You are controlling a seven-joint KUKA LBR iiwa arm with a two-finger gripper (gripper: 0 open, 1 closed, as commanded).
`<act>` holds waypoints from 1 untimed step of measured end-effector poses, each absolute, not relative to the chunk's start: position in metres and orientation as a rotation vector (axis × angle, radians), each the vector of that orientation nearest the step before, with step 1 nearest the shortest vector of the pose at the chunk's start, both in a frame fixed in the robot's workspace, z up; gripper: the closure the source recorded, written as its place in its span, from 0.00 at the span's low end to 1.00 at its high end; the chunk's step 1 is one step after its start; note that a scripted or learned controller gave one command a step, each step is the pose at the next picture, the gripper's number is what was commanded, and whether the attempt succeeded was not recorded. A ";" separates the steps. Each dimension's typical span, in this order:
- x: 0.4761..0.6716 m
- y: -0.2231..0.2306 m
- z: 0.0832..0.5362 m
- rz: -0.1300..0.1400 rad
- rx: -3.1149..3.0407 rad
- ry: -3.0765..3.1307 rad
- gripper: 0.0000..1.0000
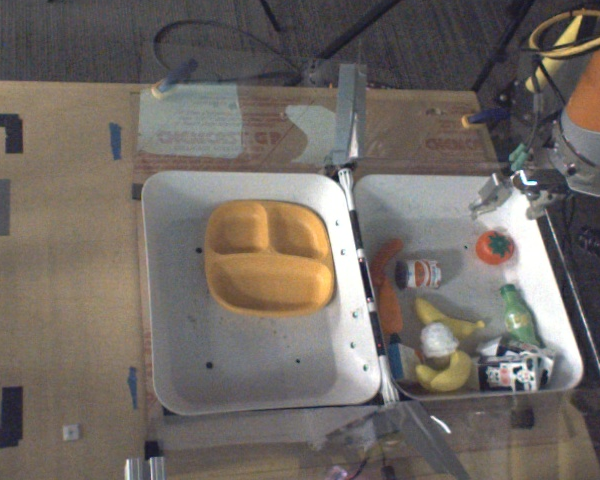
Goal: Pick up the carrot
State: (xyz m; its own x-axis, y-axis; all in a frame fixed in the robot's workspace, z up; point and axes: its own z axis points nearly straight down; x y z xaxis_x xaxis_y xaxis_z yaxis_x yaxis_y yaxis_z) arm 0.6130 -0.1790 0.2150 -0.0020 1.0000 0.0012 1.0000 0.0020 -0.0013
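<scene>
Overhead, pincer (pixel 508 194) spread open, holding nothing, above right bin (pixel 568 328).

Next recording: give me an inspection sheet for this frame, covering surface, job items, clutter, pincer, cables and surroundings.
Surface: two white bins, left bin, right bin, on a cardboard-covered bench.
Job's things: carrot lying along the right bin's left wall.
Clutter: orange divided plate in left bin; can, tomato, green bottle, bananas, milk carton in right bin.
Pincer: pincer above right bin's far right corner, nothing between its fingers.
Cables: black cable looped on floor.
Surroundings: carpet, stand legs.
</scene>
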 end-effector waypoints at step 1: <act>0.589 -0.134 0.119 -0.024 -1.850 -2.573 0.00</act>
State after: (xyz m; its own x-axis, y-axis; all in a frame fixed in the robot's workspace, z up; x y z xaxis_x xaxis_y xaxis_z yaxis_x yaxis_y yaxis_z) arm 0.5886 -0.1335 0.1193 -0.3183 0.9479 -0.0139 0.9475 0.3185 0.0283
